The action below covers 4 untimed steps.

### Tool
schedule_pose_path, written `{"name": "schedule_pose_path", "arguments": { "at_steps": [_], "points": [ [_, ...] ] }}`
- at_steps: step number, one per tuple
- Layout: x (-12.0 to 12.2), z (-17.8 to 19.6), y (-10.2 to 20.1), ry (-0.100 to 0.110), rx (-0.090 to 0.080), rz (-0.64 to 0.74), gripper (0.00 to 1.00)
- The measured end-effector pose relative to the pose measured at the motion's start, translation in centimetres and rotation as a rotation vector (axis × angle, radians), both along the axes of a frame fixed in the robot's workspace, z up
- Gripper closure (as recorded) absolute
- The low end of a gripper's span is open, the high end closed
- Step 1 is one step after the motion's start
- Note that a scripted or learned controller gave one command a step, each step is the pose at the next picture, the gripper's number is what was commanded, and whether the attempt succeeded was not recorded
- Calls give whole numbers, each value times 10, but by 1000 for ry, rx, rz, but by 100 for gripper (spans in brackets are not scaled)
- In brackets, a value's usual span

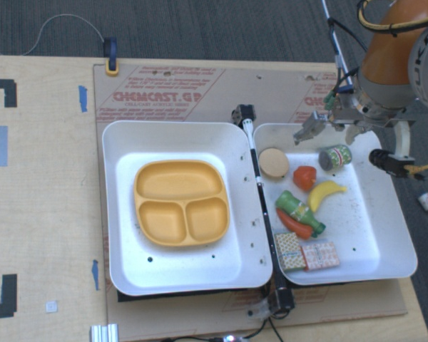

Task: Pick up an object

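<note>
Grey gripper (333, 127) hung over the right bin's (385, 255) far edge, fingers spread and holding nothing. The can (335, 157) lay just beneath, banana (325, 193) nearby. Nothing was lifted; the whole pick remained.

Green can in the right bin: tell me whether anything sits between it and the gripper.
Nothing visible does. The gripper hangs over the right bin's far edge, just up-left of the can. The round tan piece and tomato lie off to the can's left.
</note>
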<state>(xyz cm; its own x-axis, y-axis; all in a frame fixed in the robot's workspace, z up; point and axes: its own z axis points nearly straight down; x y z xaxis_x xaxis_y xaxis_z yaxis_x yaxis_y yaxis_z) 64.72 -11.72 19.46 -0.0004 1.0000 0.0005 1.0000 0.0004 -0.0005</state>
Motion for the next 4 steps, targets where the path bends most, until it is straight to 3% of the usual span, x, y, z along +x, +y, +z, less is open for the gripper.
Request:
{"name": "schedule_pose_path", "arguments": {
  "at_steps": [1, 2, 3, 4],
  "points": [
    [-61, -81, 12, -9, -4, 0, 0],
    [-70, -84, 14, -30, -12, 1, 0],
    [-74, -85, 14, -35, -15, 0, 0],
    [-112, -107, 18, -8, -2, -1, 0]
  ]
}}
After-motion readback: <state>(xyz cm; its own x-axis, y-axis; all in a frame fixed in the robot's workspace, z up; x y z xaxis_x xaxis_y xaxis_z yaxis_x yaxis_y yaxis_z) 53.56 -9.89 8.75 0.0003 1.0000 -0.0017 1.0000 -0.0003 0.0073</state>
